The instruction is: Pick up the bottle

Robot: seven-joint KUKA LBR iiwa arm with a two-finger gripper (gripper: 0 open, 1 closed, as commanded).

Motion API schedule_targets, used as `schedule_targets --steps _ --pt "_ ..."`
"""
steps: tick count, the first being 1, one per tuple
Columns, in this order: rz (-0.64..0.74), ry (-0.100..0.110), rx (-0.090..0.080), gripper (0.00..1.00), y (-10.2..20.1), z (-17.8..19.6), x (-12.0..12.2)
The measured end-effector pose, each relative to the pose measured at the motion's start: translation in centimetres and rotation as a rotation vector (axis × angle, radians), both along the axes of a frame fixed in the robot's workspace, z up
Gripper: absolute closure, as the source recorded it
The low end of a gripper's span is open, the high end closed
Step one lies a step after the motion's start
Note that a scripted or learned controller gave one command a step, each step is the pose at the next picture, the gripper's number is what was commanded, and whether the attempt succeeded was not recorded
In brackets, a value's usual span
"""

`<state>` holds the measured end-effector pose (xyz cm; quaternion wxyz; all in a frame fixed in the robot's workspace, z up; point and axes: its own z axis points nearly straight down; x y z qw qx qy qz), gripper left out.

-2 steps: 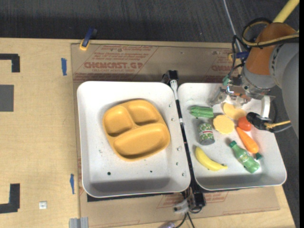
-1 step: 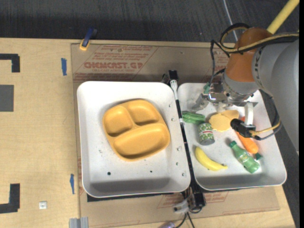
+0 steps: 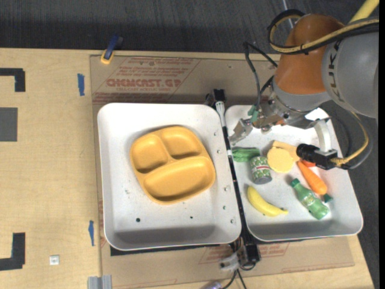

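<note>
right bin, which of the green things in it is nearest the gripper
The green vegetable at the bin's left wall, just below the gripper. The green can and green bottle lie farther off.

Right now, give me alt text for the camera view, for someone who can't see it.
The arm's claw hangs over the right bin's far left corner, above a green bottle, carrot, banana, can and yellow disc. The left bin holds an orange divided plate.

Tan bench top (image 3: 42, 179) bears black tape marks at its left edge; dark carpet (image 3: 150, 11) lies beyond it.
</note>
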<state>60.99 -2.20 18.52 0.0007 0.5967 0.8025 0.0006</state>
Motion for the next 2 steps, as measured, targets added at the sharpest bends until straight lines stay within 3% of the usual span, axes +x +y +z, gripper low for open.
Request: schedule_targets --steps 1,2 --pt "0.204 0.004 0.001 0.0 1.1 0.0 -4.7" --pt "0.514 -0.003 -0.003 0.0 -5.3 11.5 2.0"
